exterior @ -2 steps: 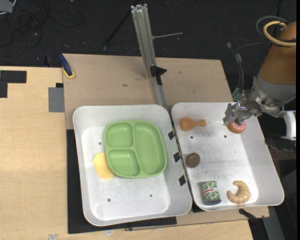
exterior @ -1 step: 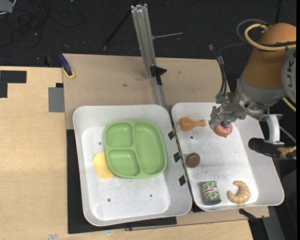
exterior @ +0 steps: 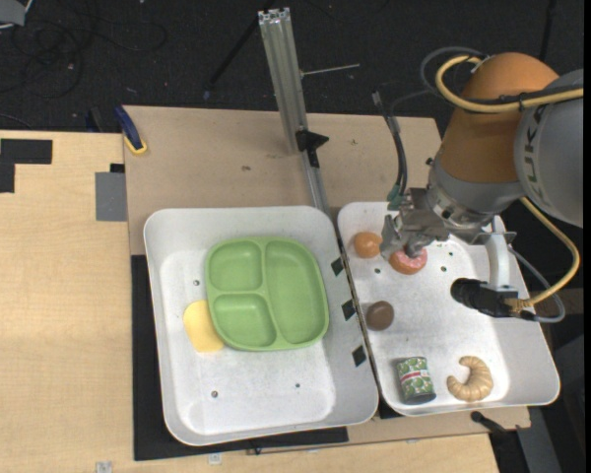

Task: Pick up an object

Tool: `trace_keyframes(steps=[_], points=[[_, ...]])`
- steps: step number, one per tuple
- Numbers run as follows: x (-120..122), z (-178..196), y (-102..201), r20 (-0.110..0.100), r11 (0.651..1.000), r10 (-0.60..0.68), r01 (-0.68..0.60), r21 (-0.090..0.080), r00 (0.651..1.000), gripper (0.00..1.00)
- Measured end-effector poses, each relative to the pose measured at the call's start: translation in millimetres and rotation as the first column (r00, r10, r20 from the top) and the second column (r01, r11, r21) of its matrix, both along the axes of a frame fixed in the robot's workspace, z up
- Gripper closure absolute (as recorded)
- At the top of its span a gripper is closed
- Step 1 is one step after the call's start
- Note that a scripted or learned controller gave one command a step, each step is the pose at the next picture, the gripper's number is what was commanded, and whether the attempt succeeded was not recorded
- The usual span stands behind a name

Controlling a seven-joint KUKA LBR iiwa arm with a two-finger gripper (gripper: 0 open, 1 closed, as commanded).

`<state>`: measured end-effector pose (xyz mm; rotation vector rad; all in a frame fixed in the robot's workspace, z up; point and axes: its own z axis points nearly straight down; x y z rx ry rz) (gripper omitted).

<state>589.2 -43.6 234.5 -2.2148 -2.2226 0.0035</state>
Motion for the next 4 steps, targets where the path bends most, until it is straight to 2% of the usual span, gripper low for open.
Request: trace_keyframes(steps=[2,3,4], points=[[13,-13,95,0.002,1.0,0.001,-0.001,0.0,1.0,1.0],[14,-2,145,0.002,1.0,0.002,-0.002,0.0,1.0,1.0],[13,-2,143,0.001,1.0,-0.001,0.001,-0.002,1.0,0.0]])
